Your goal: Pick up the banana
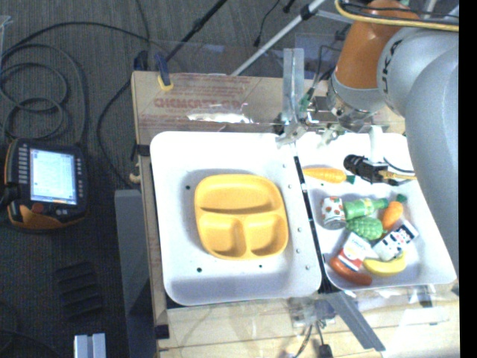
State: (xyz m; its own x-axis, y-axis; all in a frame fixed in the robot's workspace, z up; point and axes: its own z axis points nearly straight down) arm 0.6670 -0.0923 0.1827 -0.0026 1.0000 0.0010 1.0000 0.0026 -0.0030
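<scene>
The banana (386, 265) lies in the right bin (436, 263), close to that bin's front wall, with a narrow strip of bare white floor in front of it and a wider bare patch on the side away from the other bin. A red sausage (349, 271) lies just beside the banana's end on the view's left. Right behind the banana, touching or nearly so, sits a small white box (396, 239) with dark marks I cannot read, and a little carton (356, 250) stands beside that. Further back from the banana come a green bumpy vegetable (365, 227), a carrot (391, 213), a small can (332, 209) whose label is too small to read, and a corn cob (324, 174). My gripper (344, 119) hangs well beyond the banana, over the bin's back wall, and I cannot tell whether it is spread or pressed together. To the view's left of the banana, across the shared bin walls, a yellow divided tray (240, 216) sits in the left bin (168, 222) with white floor all round it. Behind the bins lies cardboard (201, 99) with red print too blurred to read. Far left of the banana, on dark carpet (67, 289) crossed by black cables (45, 51), rests a handheld controller (45, 181) with a lit screen.
</scene>
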